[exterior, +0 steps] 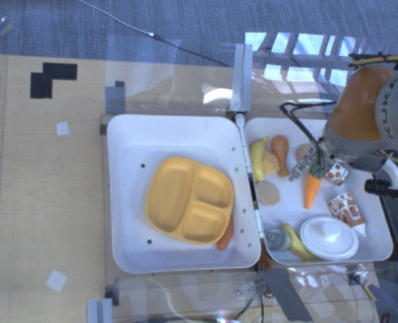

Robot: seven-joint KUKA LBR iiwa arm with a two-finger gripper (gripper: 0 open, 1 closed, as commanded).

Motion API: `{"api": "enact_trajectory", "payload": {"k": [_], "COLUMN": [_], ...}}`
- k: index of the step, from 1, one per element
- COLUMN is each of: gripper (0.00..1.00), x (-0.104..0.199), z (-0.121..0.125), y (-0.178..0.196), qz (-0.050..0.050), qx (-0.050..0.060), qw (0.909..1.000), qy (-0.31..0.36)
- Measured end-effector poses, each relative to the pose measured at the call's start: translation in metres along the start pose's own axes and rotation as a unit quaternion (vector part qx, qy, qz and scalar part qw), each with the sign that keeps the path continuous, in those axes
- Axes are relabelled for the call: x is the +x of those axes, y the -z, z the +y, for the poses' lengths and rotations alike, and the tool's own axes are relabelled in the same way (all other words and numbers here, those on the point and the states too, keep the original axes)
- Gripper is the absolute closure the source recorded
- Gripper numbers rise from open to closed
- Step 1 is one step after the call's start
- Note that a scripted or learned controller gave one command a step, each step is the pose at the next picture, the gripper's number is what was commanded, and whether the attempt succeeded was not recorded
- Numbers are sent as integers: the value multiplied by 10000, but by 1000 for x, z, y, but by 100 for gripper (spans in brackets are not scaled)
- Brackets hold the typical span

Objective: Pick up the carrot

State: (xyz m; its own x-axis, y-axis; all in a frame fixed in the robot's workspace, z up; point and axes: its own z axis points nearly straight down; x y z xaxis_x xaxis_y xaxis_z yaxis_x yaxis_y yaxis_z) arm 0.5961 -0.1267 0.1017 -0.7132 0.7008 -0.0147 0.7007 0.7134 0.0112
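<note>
The grey 2-finger gripper (309,166) hovered at the blunt top of the tapered orange plastic carrot (311,190), evidently placed to grasp it. Whether it was released or clenched, I cannot tell.

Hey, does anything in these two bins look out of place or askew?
One thing: an orange-red sausage-like piece lies half tucked under the lower right edge of the yellow divided plate in the left bin, not in a compartment. The carrot lies in the right bin.

Orange carrot (311,190) lies in right bin, tip down.
</note>
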Motion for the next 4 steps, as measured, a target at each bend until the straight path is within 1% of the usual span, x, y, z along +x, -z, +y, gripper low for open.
{"api": "enact_trajectory", "payload": {"k": [1,2,4], "gripper": [100,100,100], "x": [56,104,101], "z": [29,-2,3], "y": [88,86,109], "qz": [28,59,-20], "qx": [3,5,-28], "qw": [9834,9086,9083], "qy": [1815,4176,4184]}}
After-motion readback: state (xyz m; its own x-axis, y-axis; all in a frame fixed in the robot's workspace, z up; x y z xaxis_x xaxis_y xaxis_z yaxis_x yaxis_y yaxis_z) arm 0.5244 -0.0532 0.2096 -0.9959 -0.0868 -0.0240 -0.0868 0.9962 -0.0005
